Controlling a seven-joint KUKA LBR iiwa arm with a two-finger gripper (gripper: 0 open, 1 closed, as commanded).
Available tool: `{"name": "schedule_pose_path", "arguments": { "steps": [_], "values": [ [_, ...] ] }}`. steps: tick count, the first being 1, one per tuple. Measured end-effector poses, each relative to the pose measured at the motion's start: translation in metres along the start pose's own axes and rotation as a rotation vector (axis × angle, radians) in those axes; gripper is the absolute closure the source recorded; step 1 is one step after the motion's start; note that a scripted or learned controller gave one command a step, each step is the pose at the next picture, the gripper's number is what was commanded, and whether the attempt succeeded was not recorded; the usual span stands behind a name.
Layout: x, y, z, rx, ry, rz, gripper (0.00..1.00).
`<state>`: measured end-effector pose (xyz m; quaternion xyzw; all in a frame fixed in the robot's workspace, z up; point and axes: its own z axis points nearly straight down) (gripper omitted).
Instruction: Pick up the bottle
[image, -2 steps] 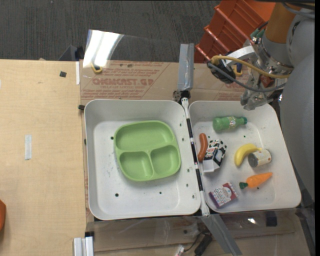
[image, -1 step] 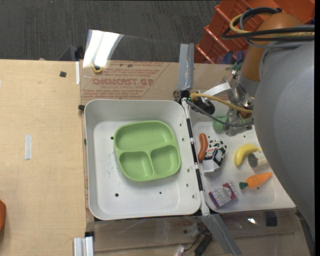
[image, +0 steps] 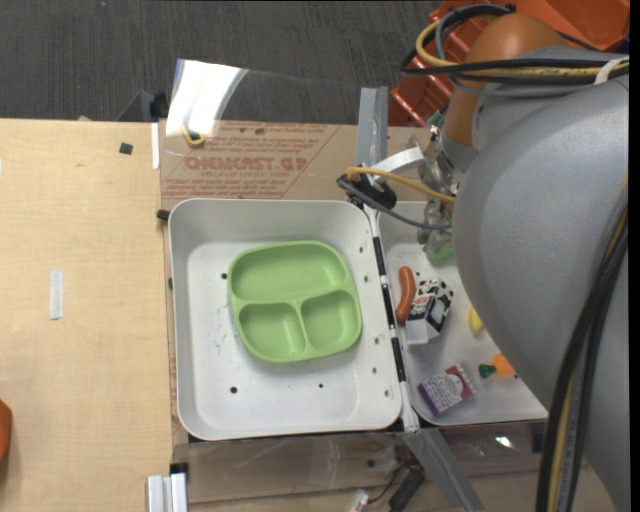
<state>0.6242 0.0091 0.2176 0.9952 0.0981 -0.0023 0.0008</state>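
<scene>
My gripper (image: 436, 228) hangs over the far left part of the right bin (image: 452, 412), mostly hidden by the big grey arm (image: 545, 240). Just below it a pale green object (image: 441, 248) peeks out, possibly the bottle; its shape is too hidden to be sure. Whether the gripper touches it I cannot tell.
The left bin (image: 200, 330) holds a green divided plate (image: 295, 300). The right bin holds a red sausage (image: 404, 292), a black-and-white carton (image: 431, 303), a purple packet (image: 446, 390), a small yellow piece (image: 473, 320) and an orange-and-green piece (image: 495, 369). Cables (image: 385, 190) run across the divider.
</scene>
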Motion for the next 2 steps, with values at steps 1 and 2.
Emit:
{"name": "schedule_pose_path", "arguments": {
  "steps": [1, 2],
  "values": [
    [0.003, 0.02, 0.028, 0.0, -0.002, 0.001, 1.0],
    [0.019, 0.029, 0.027, 0.0, 0.001, -0.005, 1.0]
  ]
}}
